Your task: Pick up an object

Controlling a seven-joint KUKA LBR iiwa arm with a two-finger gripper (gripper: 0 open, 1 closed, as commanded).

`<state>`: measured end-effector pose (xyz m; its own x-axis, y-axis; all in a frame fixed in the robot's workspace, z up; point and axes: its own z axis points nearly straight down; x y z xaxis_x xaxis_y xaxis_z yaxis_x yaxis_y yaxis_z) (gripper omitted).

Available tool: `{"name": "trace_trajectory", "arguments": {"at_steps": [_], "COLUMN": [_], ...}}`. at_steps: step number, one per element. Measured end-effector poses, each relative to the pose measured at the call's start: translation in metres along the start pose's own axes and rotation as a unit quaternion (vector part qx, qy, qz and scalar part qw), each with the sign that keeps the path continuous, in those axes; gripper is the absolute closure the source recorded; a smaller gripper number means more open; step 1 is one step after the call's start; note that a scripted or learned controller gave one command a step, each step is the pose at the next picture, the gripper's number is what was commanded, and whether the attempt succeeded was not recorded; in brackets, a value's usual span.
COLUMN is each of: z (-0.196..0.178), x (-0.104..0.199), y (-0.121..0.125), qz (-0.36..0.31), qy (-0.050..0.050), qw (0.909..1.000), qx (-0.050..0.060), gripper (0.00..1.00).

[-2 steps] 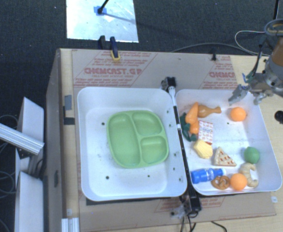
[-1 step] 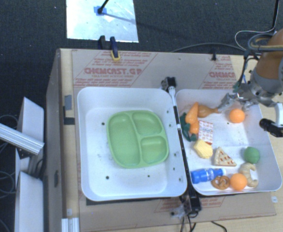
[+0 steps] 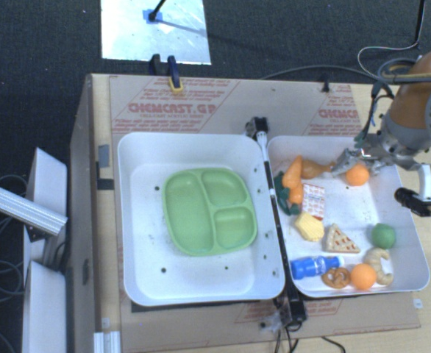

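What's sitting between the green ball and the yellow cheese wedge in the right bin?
In the camera view, the pizza slice toy lies between the green ball and the yellow cheese wedge, slightly below the line joining them; the rest is bare bin floor.

Hand [image 3: 357,162] over orange ball [image 3: 357,176] (right bin [image 3: 414,259])

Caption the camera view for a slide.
Tool over an orange ball in the right bin; green tray in the left.

We list: smooth white plastic bins [image 3: 138,197], glossy green plastic tray [image 3: 208,210], matt printed cardboard sheet [image 3: 201,105] beneath.
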<state>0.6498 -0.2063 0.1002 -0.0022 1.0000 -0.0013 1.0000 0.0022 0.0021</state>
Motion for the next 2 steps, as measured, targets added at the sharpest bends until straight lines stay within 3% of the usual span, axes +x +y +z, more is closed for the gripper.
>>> {"name": "trace_trajectory", "arguments": {"at_steps": [1,2], "z": [-0.012,-0.051], "x": [0.000,-0.001], "y": [0.001,-0.006], "qz": [-0.001,0.001], "qy": [-0.001,0.000], "qw": [1.0000,1.0000], "qx": [-0.002,-0.001], "gripper": [1.00,1.00]}}
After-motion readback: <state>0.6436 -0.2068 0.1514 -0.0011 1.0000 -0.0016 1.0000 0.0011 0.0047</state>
